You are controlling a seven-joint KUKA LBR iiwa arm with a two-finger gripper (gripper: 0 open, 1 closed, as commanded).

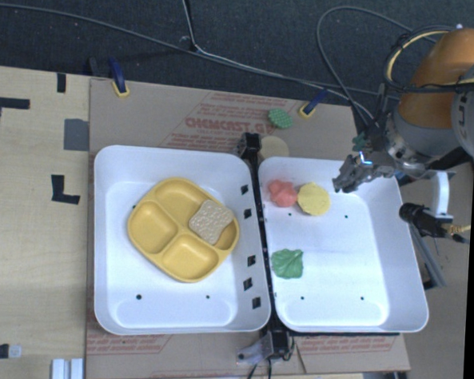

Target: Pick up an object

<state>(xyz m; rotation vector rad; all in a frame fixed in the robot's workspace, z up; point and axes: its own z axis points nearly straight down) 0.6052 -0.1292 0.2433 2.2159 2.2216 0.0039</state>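
Yellow, the round piece [314, 200] lies in the right bin [373, 313] just beside my tool [346, 180], whose spread I cannot tell, so I would centre over it, clear of the pink piece [282, 193], before descending.

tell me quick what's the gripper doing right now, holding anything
Gripper: above the right bin's upper right corner, beside the yellow piece; nothing seen between its fingers; open or shut cannot be told.

Yellow divided tray [174, 241] in the left bin [107, 217], small green piece [280, 118] on the cardboard [217, 119]
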